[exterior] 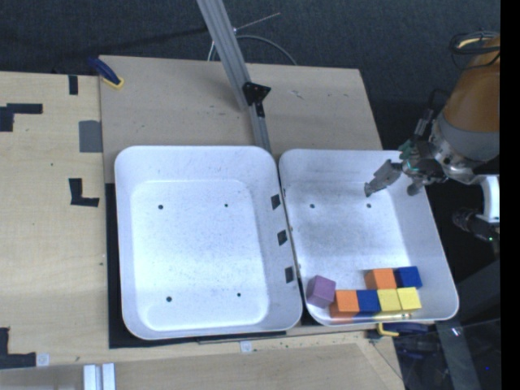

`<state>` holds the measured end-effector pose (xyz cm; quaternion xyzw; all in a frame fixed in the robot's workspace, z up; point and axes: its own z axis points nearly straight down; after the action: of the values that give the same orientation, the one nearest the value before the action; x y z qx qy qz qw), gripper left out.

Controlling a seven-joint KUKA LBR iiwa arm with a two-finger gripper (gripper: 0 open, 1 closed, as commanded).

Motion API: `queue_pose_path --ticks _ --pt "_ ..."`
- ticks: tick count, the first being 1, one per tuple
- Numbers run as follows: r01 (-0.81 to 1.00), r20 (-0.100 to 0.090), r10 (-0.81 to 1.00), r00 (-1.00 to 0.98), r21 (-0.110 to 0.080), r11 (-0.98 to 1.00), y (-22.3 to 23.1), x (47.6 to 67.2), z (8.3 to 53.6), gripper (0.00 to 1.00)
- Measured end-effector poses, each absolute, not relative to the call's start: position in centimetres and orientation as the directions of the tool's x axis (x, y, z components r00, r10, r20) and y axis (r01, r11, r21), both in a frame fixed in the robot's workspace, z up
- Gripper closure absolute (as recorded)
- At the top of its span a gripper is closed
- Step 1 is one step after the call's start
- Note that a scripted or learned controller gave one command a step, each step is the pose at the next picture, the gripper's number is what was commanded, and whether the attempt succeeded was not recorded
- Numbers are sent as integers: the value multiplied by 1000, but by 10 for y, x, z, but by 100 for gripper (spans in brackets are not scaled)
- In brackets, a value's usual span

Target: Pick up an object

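Observation:
Several small blocks lie in the near corner of the right bin (341,226): a purple one (322,289), an orange one (347,301), a blue one (368,301) and two yellow ones (389,300), with another orange block (379,279) and another blue block (407,277) just behind them. My gripper (396,184) hangs over the far right part of that bin, well away from the blocks. It is open, its two grey fingers (378,182) spread, with nothing between them.
The left bin (195,234) adjoins the right one along a shared rim. A slanted metal pole (231,47) crosses the bench behind the bins. The arm's orange band (479,96) is at the right edge.

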<state>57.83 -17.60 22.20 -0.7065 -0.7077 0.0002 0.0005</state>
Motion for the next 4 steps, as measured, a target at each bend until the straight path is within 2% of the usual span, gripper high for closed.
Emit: queue_pose_path --ticks 1,2,3,4 --pt "1000 -3 1000 -1 7 1 -192 574 293 0" --pt "1000 2 1000 -2 -9 2 -158 579 166 0" --pt "1000 2 1000 -5 -6 5 -113 581 128 0" --pt "1000 4 1000 -9 1 9 -23 540 195 0"
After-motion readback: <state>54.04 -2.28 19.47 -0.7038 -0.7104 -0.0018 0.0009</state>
